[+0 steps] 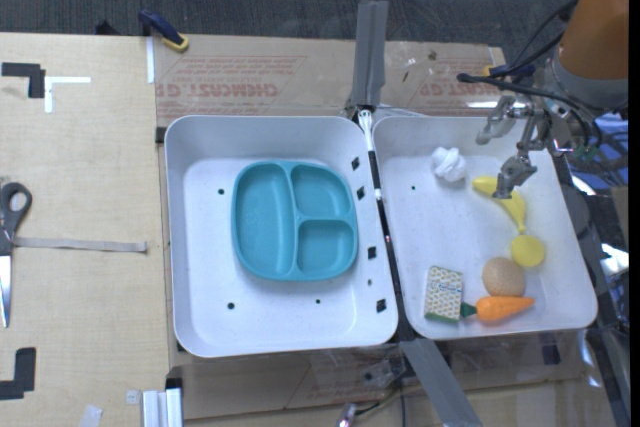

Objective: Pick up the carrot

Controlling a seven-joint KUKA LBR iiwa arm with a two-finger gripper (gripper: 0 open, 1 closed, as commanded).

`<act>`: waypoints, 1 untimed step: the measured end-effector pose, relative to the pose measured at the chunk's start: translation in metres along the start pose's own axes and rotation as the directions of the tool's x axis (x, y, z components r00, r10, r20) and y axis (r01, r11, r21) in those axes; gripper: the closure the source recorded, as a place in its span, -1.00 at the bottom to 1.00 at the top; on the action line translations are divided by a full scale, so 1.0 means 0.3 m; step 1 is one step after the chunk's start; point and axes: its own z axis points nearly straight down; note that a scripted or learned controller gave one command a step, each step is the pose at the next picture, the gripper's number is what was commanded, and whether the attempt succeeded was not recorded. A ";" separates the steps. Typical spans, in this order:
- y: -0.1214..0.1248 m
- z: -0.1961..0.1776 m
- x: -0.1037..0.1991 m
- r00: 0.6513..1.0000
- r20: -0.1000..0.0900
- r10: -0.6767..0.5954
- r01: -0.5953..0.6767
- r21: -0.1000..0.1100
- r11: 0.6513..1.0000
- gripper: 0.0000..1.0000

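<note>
Nearest us, the small orange plastic carrot (503,308) waits beside the tan egg (503,276); gripper (515,173), grip state unclear, should descend squarely across its middle, well below the yellow banana (508,200).

Teal divided plate (295,219) in the white left bin (190,245). Next bin over: orange carrot (503,308) with green tip, yellow banana (508,201), tan egg (504,276), green-patterned packet (443,293).
</note>
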 end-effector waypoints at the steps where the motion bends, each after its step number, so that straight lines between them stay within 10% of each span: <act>1: 0.060 0.244 0.230 0.982 -0.001 0.189 -0.189 0.000 0.982 -1.00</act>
